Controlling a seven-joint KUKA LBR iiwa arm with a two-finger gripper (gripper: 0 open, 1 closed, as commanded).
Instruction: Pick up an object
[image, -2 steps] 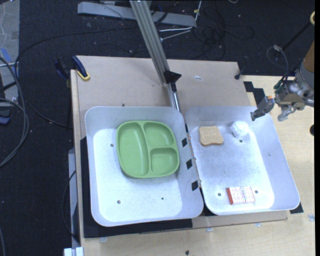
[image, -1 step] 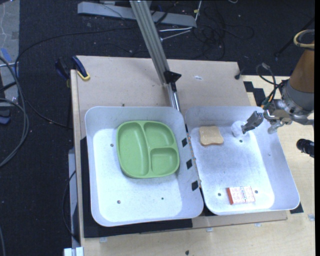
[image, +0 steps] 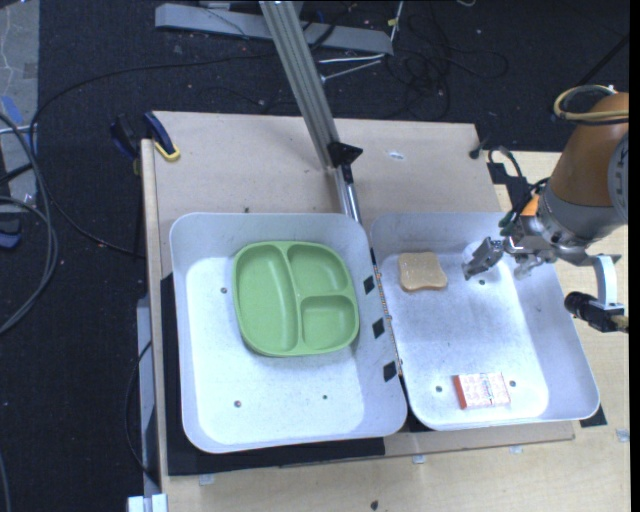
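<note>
From my feed the arm (image: 590, 170) comes in over the right-hand bin (image: 560, 330), and its jaws (image: 483, 258) hang low over the bin's far part, tilted toward the slice of bread (image: 422, 271). I cannot tell how the jaws stand; they are small and blurred at this slant, and I see nothing between them.

The slice of bread lies flat on the bin floor just to the left of the jaws, near but apart from them. Well toward me from the jaws, near the bin's front rim, lies a small flat packet (image: 482, 390) with an orange-red and white wrapper. There is printing on it, but I cannot read any brand or words at this size.

Farther left of the jaws, beyond the bread, sits the second bin (image: 200, 400), its edge overlapping the first where they meet. In it rests a green divided plate (image: 296, 298) with three compartments, one large and two smaller. No labels or writing show on the plate or on either bin.

Both bins sit on the pale wooden table (image: 240, 160). A slanted metal pole (image: 315, 105) crosses the table's far side, left of and beyond the jaws.
</note>
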